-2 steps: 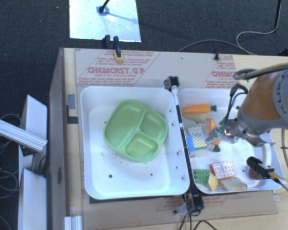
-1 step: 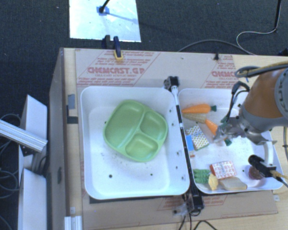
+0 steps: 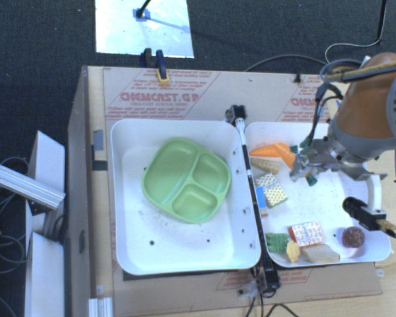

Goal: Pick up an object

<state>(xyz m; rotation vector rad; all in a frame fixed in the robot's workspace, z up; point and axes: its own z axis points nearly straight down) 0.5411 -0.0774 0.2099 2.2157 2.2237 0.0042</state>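
Step in hand: the approach, as I judge it; the gripper hangs low over the upper part of the right bin, right of centre in the frame, with nothing seen between its parts.
Fingers: cannot tell; the tips are small and dark against the bin floor, so released or clenched is not readable.
Nearest candidate: an orange wedge-shaped piece, just left of the gripper at the upper left of the right bin.
Other candidates: a yellow checkered block and a pale waffle-like piece below the wedge; along the bin's lower edge a green leafy piece, a red-and-white patterned block, a tan bread-like slice and a dark round item.
Left bin: holds a green divided plate, centre-left of the frame.
Next move calls for: settling on one piece, probably the orange wedge, centring over it, descending and closing without nudging its neighbours.
Risk: the pieces are small and loose; a slightly off descent would likely push one aside.
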